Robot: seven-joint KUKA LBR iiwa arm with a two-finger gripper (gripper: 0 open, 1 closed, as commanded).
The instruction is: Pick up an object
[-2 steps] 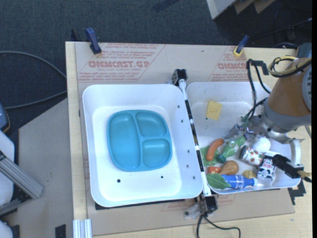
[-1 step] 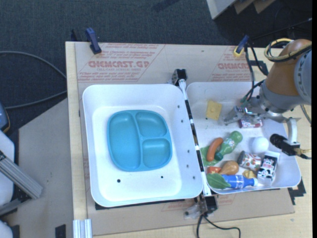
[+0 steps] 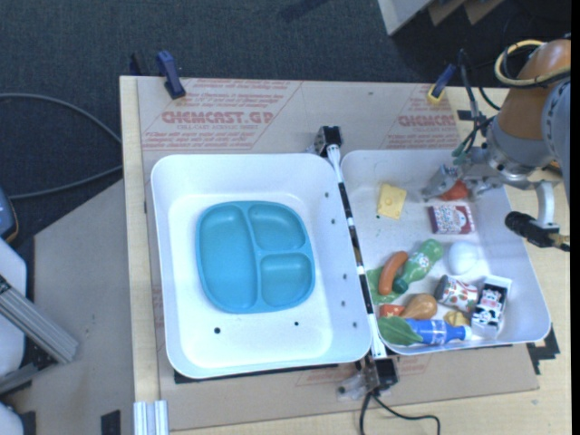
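The grey two-finger gripper [image 3: 450,185] hangs low over the far end of the right white bin [image 3: 521,270], its fingers closed on a small red-orange object [image 3: 459,190] — what that object is cannot be made out. Just beside it lie a yellow cheese wedge [image 3: 391,200] and a red-and-white packet [image 3: 450,218]. The left white bin [image 3: 172,243] holds a blue divided plastic tray [image 3: 256,255].

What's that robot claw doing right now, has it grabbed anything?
Gripper: low in the right bin, at its far end by a small red thing. Open, shut or holding: cannot be told.
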